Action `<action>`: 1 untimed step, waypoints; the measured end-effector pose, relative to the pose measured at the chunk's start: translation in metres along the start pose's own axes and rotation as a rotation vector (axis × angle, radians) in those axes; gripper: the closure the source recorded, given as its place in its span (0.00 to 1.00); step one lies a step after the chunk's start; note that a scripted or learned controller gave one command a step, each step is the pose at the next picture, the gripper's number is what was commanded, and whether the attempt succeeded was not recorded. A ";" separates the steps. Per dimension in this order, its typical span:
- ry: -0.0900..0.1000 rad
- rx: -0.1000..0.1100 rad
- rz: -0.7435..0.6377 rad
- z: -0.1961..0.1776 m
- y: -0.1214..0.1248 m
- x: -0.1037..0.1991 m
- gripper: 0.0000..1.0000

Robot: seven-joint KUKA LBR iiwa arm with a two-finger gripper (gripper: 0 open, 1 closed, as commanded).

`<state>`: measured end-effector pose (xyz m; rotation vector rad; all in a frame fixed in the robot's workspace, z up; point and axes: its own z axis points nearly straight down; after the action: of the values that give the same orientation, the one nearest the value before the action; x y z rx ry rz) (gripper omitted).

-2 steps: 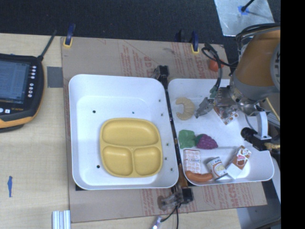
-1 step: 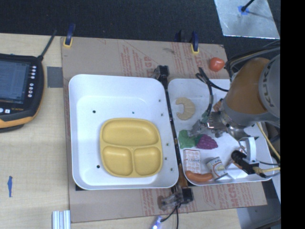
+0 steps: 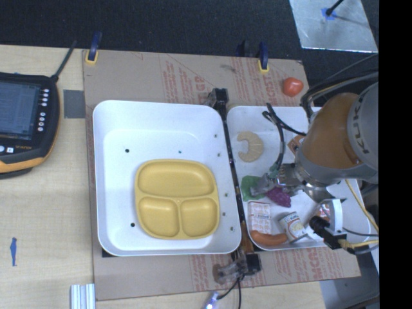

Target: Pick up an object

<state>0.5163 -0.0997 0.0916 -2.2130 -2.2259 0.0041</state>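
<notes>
My claw [image 3: 270,184] hangs low inside the right bin [image 3: 252,118], reaching in from my arm's [image 3: 331,140] side, and I cannot tell how far apart it stands or whether anything sits in it, since it is small and blurred among the clutter. A green piece [image 3: 249,185] lies just on its far side from my arm, touching or nearly so, and a purple piece [image 3: 280,196] sits right below it. Lower still lie a white packet with red print [image 3: 260,216], a small jar [image 3: 293,224] and an orange sausage-shaped thing [image 3: 269,239] along the bin's near rim. Above my claw rests a tan crescent [image 3: 250,146]. Well off beyond the divider, the left bin [image 3: 116,127] holds a yellow divided plate [image 3: 176,198]. A red ball [image 3: 293,86] lies on the counter [image 3: 38,224], outside the bins, above my arm.
</notes>
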 end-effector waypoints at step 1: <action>-0.001 0.002 -0.003 -0.010 0.000 -0.001 1.00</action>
<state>0.5162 -0.1011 0.1017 -2.2097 -2.2286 0.0078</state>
